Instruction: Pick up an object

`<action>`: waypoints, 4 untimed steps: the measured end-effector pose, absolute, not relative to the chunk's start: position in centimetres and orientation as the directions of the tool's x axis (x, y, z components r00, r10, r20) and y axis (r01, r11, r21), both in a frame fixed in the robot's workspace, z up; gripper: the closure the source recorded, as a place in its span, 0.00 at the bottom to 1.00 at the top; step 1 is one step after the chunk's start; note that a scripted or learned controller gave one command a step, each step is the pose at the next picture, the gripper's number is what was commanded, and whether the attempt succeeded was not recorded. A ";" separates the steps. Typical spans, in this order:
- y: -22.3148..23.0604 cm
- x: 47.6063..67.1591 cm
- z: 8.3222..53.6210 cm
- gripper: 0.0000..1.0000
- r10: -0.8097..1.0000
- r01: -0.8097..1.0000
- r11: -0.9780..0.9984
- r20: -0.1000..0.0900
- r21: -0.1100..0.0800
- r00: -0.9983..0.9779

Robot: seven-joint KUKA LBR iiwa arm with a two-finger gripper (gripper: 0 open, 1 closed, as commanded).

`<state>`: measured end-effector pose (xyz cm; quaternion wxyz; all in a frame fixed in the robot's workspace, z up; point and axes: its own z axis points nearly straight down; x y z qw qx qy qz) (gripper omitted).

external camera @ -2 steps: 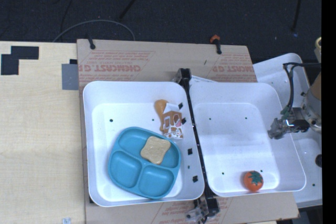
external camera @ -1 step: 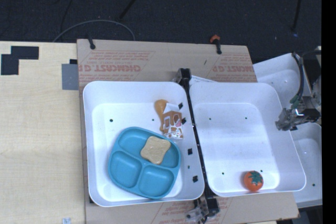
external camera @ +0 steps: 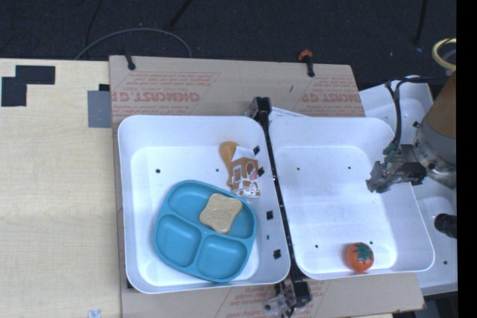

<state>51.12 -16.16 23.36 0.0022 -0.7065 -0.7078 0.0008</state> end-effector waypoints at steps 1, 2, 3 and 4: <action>-10.4 51.9 22.9 1.00 1.000 1.000 0.005 0.003 -0.003 -0.005; -4.9 52.6 22.5 1.00 1.000 1.000 0.005 0.003 -0.004 -0.005; -0.2 51.5 21.8 1.00 1.000 1.000 0.004 0.002 -0.005 -0.004; 6.1 51.2 22.3 1.00 1.000 1.000 0.006 0.002 -0.004 -0.006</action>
